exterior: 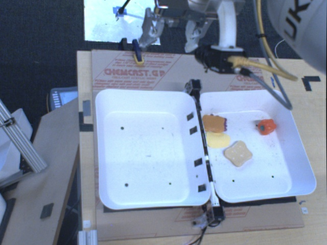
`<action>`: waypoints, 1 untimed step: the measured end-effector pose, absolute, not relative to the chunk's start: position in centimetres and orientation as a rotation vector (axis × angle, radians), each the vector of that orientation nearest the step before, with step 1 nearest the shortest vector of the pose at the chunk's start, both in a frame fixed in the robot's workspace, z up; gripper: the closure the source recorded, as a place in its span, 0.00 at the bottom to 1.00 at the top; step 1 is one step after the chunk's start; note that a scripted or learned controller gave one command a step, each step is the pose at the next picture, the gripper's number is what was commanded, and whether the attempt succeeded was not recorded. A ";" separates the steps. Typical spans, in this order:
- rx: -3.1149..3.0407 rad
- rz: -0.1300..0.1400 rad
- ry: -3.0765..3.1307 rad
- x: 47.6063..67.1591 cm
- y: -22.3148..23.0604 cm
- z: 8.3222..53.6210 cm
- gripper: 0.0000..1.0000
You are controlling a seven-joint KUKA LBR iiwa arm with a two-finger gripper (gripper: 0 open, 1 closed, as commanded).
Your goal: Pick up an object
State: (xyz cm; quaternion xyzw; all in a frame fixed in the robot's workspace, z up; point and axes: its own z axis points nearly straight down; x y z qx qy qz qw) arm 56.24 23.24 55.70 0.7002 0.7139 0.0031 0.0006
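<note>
Four small items sit in the right bin (301, 180): an orange-and-purple piece (214, 123) touching the centre divider, a pale yellow disc (218, 140) just below it, a tan toast-shaped piece (238, 153), and an orange-red object (265, 126) well apart to the right. Left bin (102, 188) holds nothing pickable.

Gripper (171, 34) hangs high beyond the bins' far edge, fingers apart, nothing between them.

Risks — the first two pieces crowd the wall; a finger could strike the rim or nudge both. The disc looks flat, likely to slip.

Hard to make out: fingertips blur against the clutter behind; arm cut off at top.
</note>
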 end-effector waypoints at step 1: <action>2.199 0.010 2.242 56.2 23.2 55.7 0.00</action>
